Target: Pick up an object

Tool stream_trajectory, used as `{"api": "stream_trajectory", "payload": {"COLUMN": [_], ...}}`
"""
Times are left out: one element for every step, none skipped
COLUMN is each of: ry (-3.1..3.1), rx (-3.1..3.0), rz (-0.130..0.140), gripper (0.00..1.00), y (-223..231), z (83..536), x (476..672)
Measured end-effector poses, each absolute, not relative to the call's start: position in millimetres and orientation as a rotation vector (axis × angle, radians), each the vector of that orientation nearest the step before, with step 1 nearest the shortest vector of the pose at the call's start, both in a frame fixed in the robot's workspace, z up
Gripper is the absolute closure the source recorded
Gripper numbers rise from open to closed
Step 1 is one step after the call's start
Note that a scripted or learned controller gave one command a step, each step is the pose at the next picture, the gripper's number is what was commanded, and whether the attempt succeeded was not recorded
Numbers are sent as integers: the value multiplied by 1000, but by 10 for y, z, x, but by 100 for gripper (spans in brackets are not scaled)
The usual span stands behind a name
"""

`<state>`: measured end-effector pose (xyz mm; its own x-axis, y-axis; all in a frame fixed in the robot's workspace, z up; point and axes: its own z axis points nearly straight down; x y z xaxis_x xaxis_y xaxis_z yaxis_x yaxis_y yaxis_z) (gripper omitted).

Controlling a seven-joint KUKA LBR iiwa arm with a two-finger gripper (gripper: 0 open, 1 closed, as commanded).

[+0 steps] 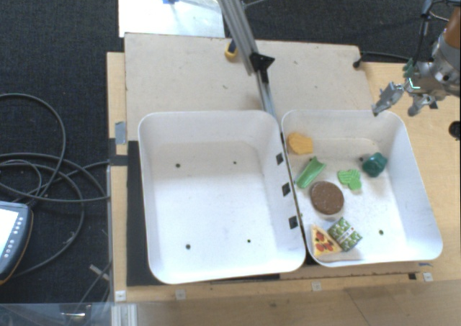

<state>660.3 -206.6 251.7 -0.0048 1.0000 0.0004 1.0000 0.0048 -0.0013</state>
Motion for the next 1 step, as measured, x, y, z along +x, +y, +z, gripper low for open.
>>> {"api": "stream_trajectory", "payload": {"ry": [-2230], "rx": [-2216], "rz": [0], "gripper": [0], "y": [-2064], "z": [2548], "x": [6610]}}
